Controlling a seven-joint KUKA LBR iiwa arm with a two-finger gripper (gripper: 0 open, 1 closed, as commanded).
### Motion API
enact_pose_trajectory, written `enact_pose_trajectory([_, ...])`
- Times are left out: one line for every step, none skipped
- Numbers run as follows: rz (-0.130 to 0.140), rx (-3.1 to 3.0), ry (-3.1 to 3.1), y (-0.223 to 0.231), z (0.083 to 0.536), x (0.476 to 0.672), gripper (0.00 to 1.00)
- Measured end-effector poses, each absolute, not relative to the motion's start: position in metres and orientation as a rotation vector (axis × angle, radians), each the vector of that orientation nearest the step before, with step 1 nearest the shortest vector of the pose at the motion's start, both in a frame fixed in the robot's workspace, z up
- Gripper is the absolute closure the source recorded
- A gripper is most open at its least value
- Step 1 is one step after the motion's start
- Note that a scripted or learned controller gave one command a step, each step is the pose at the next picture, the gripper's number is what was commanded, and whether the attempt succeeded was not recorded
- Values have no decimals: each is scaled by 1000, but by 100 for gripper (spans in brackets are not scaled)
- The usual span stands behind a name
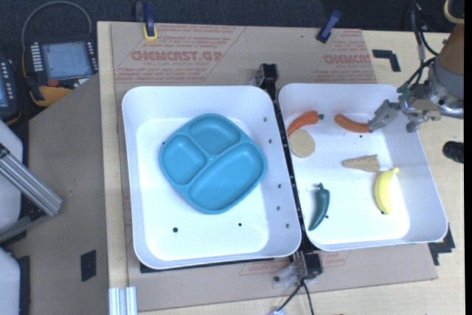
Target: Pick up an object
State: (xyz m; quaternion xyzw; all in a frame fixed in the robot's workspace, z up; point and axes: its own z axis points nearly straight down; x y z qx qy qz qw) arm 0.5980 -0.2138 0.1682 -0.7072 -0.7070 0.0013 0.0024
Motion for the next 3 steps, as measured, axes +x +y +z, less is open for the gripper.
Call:
enact_pose_trajectory([3, -2217, -2219, -204, 118, 601, 0])
enact_pose_trajectory([-2, -2222, -2224, -205, 132, 603, 100])
enact_pose_trajectory([-5, -2225, -2228, -204, 190, 614, 100])
